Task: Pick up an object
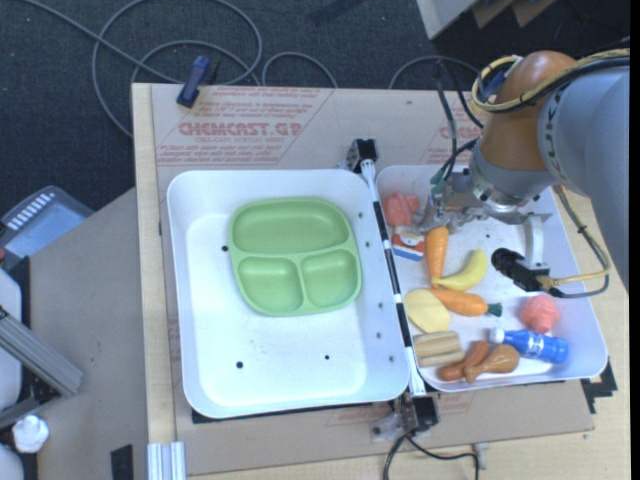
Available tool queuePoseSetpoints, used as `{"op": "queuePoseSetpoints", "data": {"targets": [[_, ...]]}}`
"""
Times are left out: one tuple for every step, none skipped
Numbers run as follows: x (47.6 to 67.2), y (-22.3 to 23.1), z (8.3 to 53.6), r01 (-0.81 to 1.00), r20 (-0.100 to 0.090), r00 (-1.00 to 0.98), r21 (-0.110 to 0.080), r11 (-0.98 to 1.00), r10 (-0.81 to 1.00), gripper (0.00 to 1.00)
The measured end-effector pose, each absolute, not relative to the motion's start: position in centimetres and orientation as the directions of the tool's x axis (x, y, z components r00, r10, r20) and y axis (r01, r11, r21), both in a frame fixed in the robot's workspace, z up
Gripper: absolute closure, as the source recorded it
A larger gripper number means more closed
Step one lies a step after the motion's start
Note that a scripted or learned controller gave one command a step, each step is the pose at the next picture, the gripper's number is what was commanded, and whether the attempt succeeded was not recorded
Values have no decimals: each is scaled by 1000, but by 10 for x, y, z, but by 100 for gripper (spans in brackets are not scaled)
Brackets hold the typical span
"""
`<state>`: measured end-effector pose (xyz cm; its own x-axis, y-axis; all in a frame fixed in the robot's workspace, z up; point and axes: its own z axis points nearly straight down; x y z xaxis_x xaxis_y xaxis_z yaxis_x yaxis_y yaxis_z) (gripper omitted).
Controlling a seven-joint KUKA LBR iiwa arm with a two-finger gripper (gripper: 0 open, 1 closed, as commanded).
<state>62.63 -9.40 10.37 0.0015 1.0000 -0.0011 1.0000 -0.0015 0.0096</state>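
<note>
Orange tapered plastic carrot (pixel 436 251), in the far half of the right-hand shallow white bin (pixel 578 298). Sits directly on the camera's side of the gripper (pixel 441 208), thick end towards it. Cannot tell whether touching. Cannot tell either whether the gripper is released or clenched, or grasping anything: hidden under the grey wrist and its orange band.

Just left of the carrot, a small white piece with red and blue marks (pixel 405 243). Beyond that, a pink ridged toy (pixel 401 208), close against the bin's left wall. Just right of the carrot, a curved yellow plastic banana (pixel 468 270). Under the banana, a second orange carrot with a green end (pixel 463 302), lying crosswise. Beside that one, a pale yellow rounded lump (pixel 428 311).

Nearer the camera, a tan block-shaped piece (pixel 438 348). Next to it, a brown drumstick-shaped toy (pixel 482 361). Farther right, a blue plastic bottle with a white label (pixel 536 346), on its side. Just beyond the bottle, a pink round ball-like toy (pixel 540 313).

In the left-hand shallow white bin (pixel 200 353), a light green plastic plate with three compartments (pixel 295 255), well apart from the gripper.
</note>
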Motion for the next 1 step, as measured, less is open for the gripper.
{"op": "queuePoseSetpoints", "data": {"targets": [[582,-28,185,1000,0,-1,0,1,1000,100]]}}
